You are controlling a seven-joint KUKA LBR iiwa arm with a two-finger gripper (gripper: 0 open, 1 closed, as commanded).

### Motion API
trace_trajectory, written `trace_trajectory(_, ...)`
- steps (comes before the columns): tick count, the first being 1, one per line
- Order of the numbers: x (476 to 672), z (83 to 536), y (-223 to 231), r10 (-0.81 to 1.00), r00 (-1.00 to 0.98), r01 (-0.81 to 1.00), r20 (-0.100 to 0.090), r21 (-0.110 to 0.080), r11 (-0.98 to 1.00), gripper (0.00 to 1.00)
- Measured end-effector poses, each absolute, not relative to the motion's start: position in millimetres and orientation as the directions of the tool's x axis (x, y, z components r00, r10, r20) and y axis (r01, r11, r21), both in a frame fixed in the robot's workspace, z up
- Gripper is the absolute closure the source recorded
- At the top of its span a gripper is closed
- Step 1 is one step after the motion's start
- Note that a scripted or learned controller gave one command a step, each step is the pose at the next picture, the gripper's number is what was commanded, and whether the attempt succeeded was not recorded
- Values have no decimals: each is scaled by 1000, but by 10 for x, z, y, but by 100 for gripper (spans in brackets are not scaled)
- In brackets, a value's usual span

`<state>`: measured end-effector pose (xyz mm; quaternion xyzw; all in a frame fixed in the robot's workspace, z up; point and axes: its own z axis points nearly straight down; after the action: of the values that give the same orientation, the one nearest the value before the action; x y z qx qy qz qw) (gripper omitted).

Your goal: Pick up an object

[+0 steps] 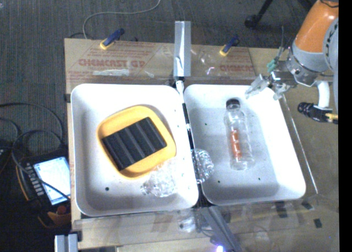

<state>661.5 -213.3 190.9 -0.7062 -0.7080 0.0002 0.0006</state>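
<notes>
Crumpled clear plastic wrap [160, 182] at near edge of left bin [88, 102], glossy, shape hard to make out; second crinkled clear piece [202, 164] straddling divider between bins. Yellow rounded-rectangle lid [137, 141] with black ribbed inset lies tilted in left bin. Clear plastic bottle [237, 133], dark cap toward far wall, orange contents inside, lies flat mid right bin [275, 174]. Gripper [265, 84] above right bin's far right corner, well apart from bottle, nothing held; finger spread cannot be told. Arm cut off at right edge.
</notes>
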Motion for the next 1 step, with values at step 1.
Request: trace_trajectory(1,6089,1851,-2216,992,130,992,1,-1,-130,0)
